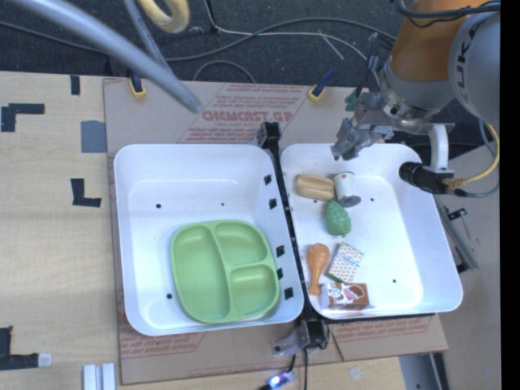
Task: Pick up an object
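My gripper (pixel 348 146) hangs over the back edge of the right bin (pixel 422 242), above and slightly behind the objects. Nothing shows between its dark fingers. Just below it lie a tan bread roll (pixel 314 187) and a small white and grey cylinder (pixel 347 190). A green bumpy toy (pixel 338 217) sits a little nearer the front. Further forward are an orange drumstick-shaped toy (pixel 317 263), a patterned packet (pixel 346 261) and a brown and white packet (pixel 348 296).
The left bin (pixel 146 177) holds a green divided plate (pixel 225 270). A black divider (pixel 280 210) runs between the two bins. A grey pole (pixel 97 35) crosses the upper left. Cables lie behind the bins.
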Tool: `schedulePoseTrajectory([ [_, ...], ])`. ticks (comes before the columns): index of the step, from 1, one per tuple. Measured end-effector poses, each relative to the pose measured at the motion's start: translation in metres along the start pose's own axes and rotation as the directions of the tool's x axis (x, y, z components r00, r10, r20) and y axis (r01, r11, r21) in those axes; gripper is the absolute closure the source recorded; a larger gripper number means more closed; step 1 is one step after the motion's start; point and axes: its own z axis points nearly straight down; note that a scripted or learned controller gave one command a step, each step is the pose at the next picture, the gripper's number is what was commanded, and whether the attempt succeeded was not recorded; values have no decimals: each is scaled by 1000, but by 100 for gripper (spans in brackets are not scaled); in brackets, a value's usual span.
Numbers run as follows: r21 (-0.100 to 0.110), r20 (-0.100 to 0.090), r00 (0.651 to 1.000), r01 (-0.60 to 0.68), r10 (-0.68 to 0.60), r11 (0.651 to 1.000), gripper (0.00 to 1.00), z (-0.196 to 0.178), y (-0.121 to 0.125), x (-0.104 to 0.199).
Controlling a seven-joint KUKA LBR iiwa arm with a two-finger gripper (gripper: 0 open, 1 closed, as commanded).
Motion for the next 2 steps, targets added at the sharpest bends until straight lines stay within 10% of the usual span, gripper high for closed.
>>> schedulePoseTrajectory([
  [2, 2, 1, 1000, 0, 0, 1000, 100, 27, -29, 111],
])
